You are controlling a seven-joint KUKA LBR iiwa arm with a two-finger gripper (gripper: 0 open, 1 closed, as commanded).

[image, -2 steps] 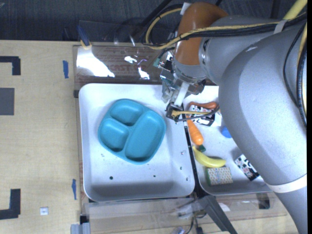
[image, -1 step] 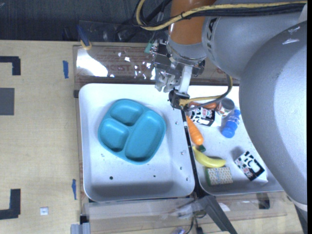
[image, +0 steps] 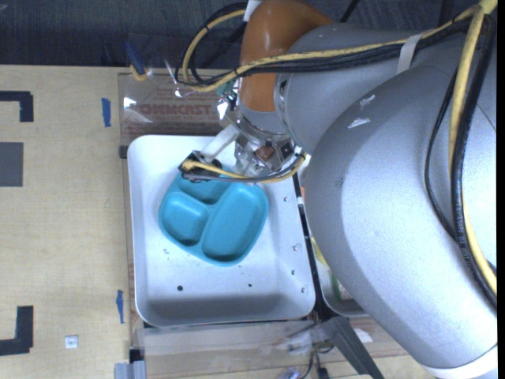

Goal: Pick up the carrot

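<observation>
My gripper point(image: 256, 155) hangs low over the back of the left white bin point(image: 150, 243), close above the far rim of a blue divided dish point(image: 217, 219). The wrist with its orange band point(image: 268, 38) stands right behind it. The dish lies in the middle of the left bin and both its compartments look bare. My thick grey arm point(image: 394, 196) reaches in from the right and hides nearly all of the right bin and whatever lies in it.
The left bin's floor shows bare white in front of the dish and along its left side. A wooden bench top point(image: 63, 212) with black and blue tape marks stretches to the left. Yellow and black cables point(image: 205, 46) loop behind the wrist.
</observation>
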